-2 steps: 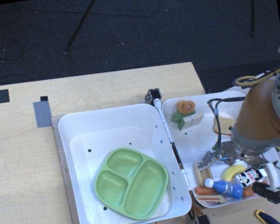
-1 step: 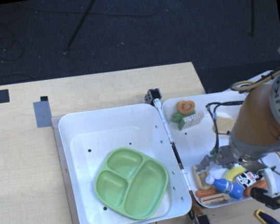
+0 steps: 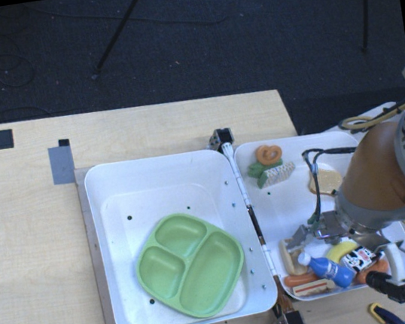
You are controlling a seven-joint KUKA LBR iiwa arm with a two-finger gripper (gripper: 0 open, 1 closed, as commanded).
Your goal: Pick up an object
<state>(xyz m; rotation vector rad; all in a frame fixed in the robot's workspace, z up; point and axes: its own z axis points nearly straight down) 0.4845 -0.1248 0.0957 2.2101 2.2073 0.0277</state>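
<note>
You see the arm (image 3: 387,174) reaching in from the right, and its claw (image 3: 322,231) is low over the right bin (image 3: 285,205), just above the pile of small objects in the near part of that bin. I cannot tell how the claw stands, because the wrist covers it from above.

The pile lies directly under and in front of the claw. The blue bottle (image 3: 332,270) with a white cap is just below the claw, lying on its side. A yellow piece shaped like a banana (image 3: 341,251) is beside it on the right, close under the wrist. A hot dog toy (image 3: 303,280) lies at the near edge of the bin, touching the bottle. A small black and white object (image 3: 360,257) is to the right of the bottle; it is too small to name.

Well apart from the claw, at the far end of the same bin, you see an orange ring-shaped toy (image 3: 268,155) and a greenish packet (image 3: 272,175) just below it.

The left bin (image 3: 115,186) holds a light green divided plate (image 3: 191,264) with three compartments. Both bins stand on the wooden table (image 3: 36,268).
</note>
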